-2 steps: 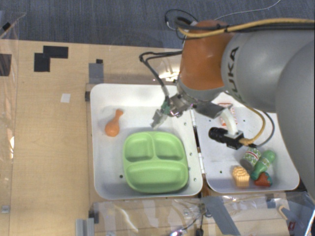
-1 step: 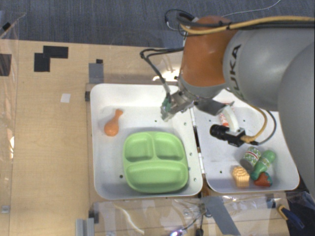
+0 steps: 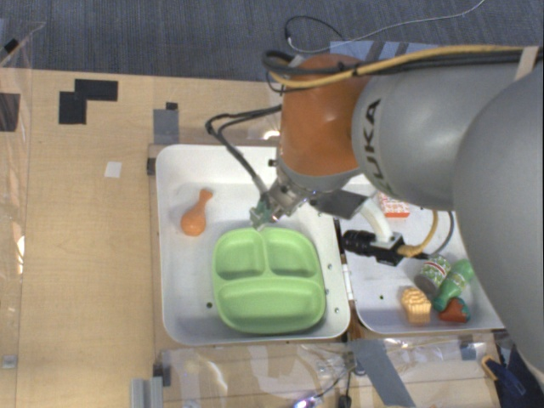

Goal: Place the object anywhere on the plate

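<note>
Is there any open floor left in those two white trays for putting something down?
In the left bin, bare floor lies left of the green plate, around the orange drumstick toy. The plate's own compartments look free. The right bin's near corner is crowded: corn, bottle, strawberry.

My bench (image 3: 76, 253) is pale wood, filling the left and lower part of the frame. Two shallow white bins sit on it side by side: the left bin (image 3: 174, 262) at centre, the right bin (image 3: 374, 308) at lower right. Black marks (image 3: 85, 99) lie at upper left.
</note>
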{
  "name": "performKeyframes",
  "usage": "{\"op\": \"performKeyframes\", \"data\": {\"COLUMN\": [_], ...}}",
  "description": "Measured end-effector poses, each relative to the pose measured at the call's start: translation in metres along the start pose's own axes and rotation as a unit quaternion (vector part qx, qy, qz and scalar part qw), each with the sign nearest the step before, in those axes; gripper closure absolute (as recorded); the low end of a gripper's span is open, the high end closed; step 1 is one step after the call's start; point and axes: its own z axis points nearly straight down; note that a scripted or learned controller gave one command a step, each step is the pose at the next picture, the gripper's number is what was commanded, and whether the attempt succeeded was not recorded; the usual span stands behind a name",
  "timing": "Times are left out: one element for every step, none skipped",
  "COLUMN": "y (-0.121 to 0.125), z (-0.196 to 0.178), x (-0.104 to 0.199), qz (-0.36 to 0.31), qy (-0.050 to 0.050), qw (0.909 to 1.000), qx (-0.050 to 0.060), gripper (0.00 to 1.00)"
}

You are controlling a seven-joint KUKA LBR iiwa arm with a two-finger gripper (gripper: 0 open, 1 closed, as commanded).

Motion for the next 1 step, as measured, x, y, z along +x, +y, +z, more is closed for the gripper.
{"op": "performKeyframes", "data": {"y": [-0.0039], "z": [0.0387], "x": [0.0693], "qz": [-0.154], "qy": [0.0], "qw": [0.9881], "qx": [0.0], "gripper": [1.0]}}
